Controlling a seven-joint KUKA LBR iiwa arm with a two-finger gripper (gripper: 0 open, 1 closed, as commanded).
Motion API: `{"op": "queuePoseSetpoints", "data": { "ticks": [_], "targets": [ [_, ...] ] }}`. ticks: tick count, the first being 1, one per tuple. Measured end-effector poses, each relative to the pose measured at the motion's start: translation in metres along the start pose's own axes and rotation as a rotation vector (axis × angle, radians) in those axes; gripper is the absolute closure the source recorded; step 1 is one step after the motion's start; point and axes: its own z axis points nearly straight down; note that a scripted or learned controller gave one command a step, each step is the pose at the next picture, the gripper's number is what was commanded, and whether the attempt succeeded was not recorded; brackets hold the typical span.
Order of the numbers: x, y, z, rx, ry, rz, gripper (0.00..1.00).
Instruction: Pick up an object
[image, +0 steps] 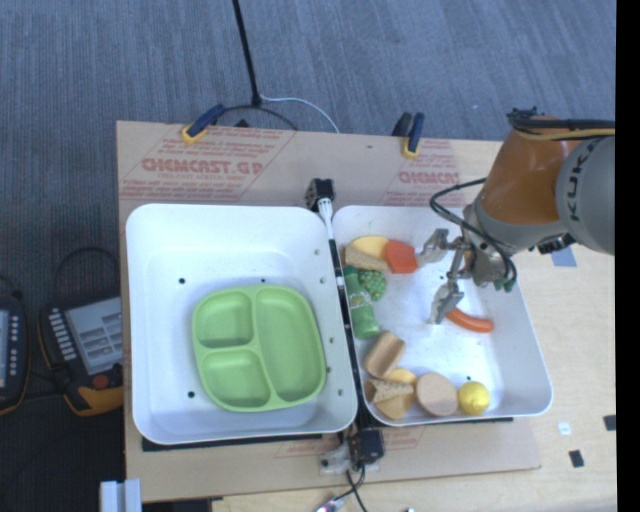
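End effector (441, 274) open over right bin (520, 345); carrot (470, 321) just beside — not gripped.

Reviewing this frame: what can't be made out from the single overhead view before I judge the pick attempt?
- gripper: camera view; whether its lower finger touches the orange carrot or hangs above it can't be judged from this slant.
- green toy foods by the bin divider: too small and blurred to identify.
- arm: cut off by the right edge of the view.
- pile of tan pieces: they overlap, so their count is unclear.
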Motion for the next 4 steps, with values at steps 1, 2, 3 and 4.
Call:
{"op": "queuePoseSetpoints", "data": {
  "ticks": [1,2,3,4],
  "targets": [
    [0.044,-0.051,-0.001,0.001,-0.002,0.001,0.0],
    [0.01,-0.035,0.0,0.003,0.0,-0.207,0.0],
    [0.043,0.011,-0.002,0.002,-0.006,-0.386,0.0],
    [0.031,0.0,0.0,-0.005,0.001,-0.562,0.0]
  ]
}}
